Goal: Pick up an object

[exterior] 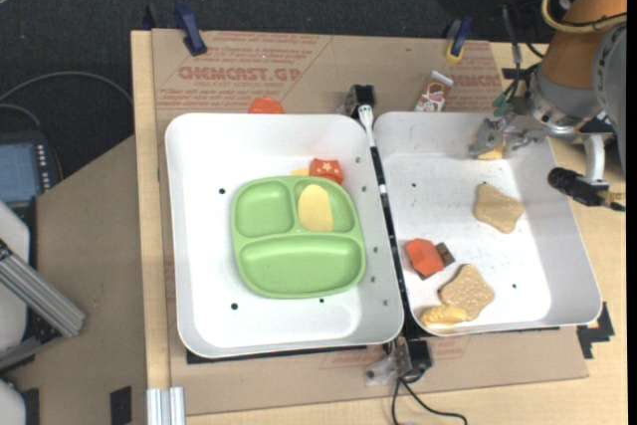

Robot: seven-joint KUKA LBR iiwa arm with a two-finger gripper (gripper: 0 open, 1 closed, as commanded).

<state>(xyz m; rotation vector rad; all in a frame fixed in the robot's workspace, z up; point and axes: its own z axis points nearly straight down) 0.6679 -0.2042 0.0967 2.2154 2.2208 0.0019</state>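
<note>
Tabletop point(249, 65): I see cardboard carrying two white bins.
Object: my likeliest pick, the tan piece point(497, 209), lies mid right bin point(557, 299).
Pincer point(495, 142): hovering at that bin's far edge; I cannot tell its opening.
Progress: nothing lifted, I judge.
Room: open floor around the piece; orange block point(424, 256) nearer.

Pincer point(495, 140) sits low over far edge of right white bin point(557, 274), something small and yellowish at its tips. Right bin: tan bread-shaped piece point(497, 209), orange-red block point(424, 256), tan toast-shaped piece point(467, 291), yellow banana-like piece point(444, 316). Left white bin point(199, 214): green divided plastic plate point(296, 237), red block point(325, 170).
</note>
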